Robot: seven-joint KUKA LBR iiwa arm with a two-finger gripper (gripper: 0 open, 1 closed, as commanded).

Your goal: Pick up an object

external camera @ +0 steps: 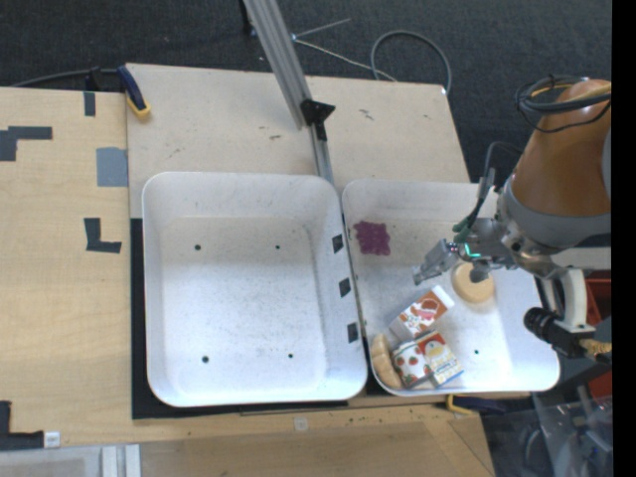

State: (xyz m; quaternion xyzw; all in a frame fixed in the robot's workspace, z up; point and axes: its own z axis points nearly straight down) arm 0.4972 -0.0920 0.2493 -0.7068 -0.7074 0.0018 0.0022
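No legible text (red-and-white cartons [427,338] too blurred)
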